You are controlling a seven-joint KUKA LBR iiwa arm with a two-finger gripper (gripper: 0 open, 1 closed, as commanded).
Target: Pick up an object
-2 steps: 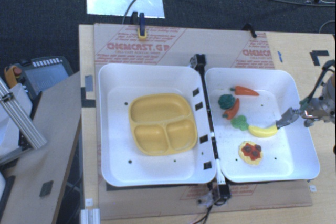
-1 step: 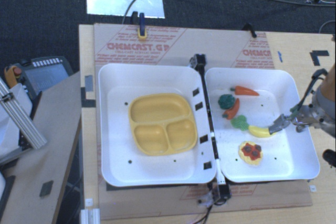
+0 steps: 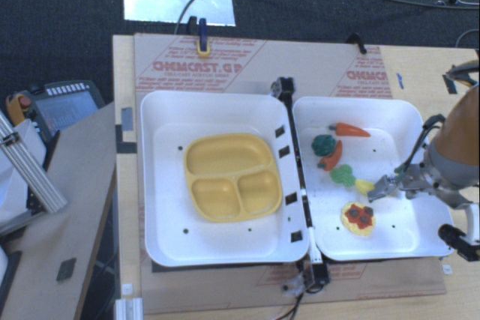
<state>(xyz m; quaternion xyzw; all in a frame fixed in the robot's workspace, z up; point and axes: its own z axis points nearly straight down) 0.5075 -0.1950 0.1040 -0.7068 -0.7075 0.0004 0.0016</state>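
Observation:
Several toy foods lie in the right bin [image 3: 405, 232]. An orange carrot [image 3: 349, 130] is at the back. Below it are a dark green broccoli [image 3: 324, 143], a red-orange pepper [image 3: 332, 156] and a light green broccoli [image 3: 343, 175]. A small yellow piece [image 3: 364, 186] rests beside that broccoli, and a round pizza slice [image 3: 358, 218] lies nearer the front. My gripper [image 3: 380, 189] reaches in from the right, low over the bin, with its tip right next to the yellow piece and just above the pizza. I see nothing held in it.
The left bin [image 3: 161, 161] holds a yellow three-compartment plate [image 3: 229, 177]. A black divider [image 3: 294, 176] runs between the bins. The arm's body [image 3: 454, 154] covers the right bin's right side. A tablet [image 3: 64, 109] and a metal rail [image 3: 30, 168] sit off the bench at left.

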